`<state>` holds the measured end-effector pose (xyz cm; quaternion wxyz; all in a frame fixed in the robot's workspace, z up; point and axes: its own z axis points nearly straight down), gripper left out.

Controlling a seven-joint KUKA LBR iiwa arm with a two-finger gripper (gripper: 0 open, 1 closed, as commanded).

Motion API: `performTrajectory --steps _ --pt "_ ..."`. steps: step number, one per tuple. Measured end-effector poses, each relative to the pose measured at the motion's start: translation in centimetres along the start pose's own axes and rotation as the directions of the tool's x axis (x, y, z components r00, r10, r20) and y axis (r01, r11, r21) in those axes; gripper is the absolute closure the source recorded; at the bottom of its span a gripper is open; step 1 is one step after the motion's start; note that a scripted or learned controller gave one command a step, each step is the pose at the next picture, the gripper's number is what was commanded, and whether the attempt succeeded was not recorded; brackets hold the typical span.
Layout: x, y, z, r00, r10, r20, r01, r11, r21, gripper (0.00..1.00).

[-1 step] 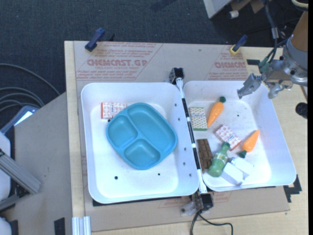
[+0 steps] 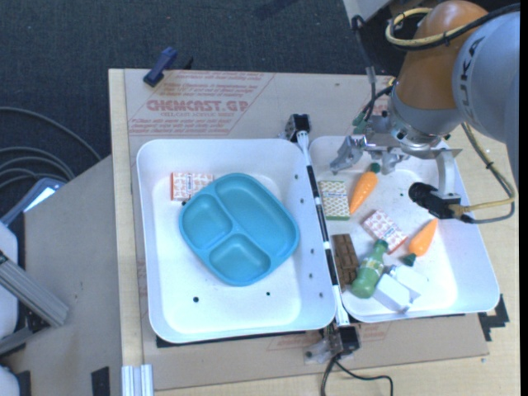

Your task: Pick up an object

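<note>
My gripper [image 2: 366,158] hangs over the back of the right bin [image 2: 478,262], its two silver fingers spread apart and open. Nothing is between them. Just below it lies an orange carrot [image 2: 361,190], whose green top reaches up to the gap between the fingers. A second carrot [image 2: 422,238] lies further right. Also in this bin are a green bottle [image 2: 369,271], a brown bar [image 2: 344,255], a pale green packet [image 2: 333,198], a red-patterned packet [image 2: 384,228] and a white box [image 2: 399,290].
The left bin [image 2: 157,246] holds a blue divided plate [image 2: 238,228] and a small red-and-white packet [image 2: 189,184] at its back left. A black fitting with a cable [image 2: 431,198] hangs off the arm over the right bin. A dark divider rail [image 2: 318,221] separates the bins.
</note>
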<state>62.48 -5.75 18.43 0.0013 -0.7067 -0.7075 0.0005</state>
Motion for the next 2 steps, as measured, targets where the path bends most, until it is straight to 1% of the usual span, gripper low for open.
performTrajectory --steps 1,2 --pt "-4.4 2.1 9.5 1.000 0.002 0.003 -0.002 1.000 -0.009 0.00" --pt "-4.3 2.2 8.5 1.000 0.002 0.001 -0.002 1.000 -0.011 1.00"
